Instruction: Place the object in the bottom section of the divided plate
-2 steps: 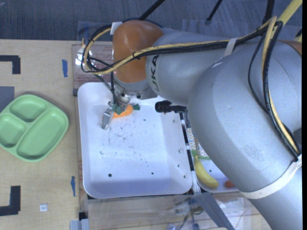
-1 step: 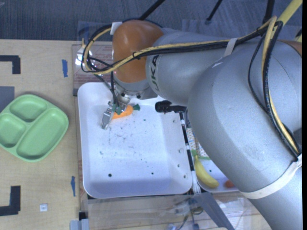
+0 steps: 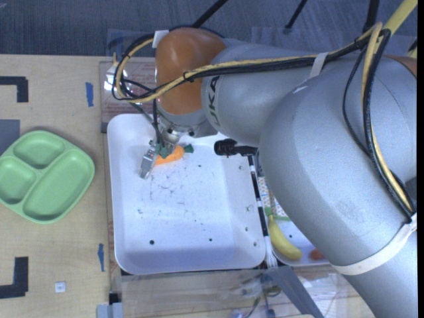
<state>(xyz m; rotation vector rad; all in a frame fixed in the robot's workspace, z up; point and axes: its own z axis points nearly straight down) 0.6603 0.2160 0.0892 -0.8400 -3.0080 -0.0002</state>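
A small orange carrot with a green top (image 3: 173, 154) lies on the floor of the left white bin (image 3: 199, 244), near its back edge. My gripper (image 3: 149, 162) hangs over the bin just left of the carrot, its metal fingers (image 3: 146, 166) pointing down and left, touching or nearly touching the carrot's left end. The green divided plate (image 3: 45, 175) rests on the wooden bench to the left of the bin, with two small sections on its upper left and one long section on its lower right.
The big grey arm covers most of the right bin. A yellow banana (image 3: 283, 242) shows in that bin beside the divider. Black and blue tape marks dot the bench around the plate.
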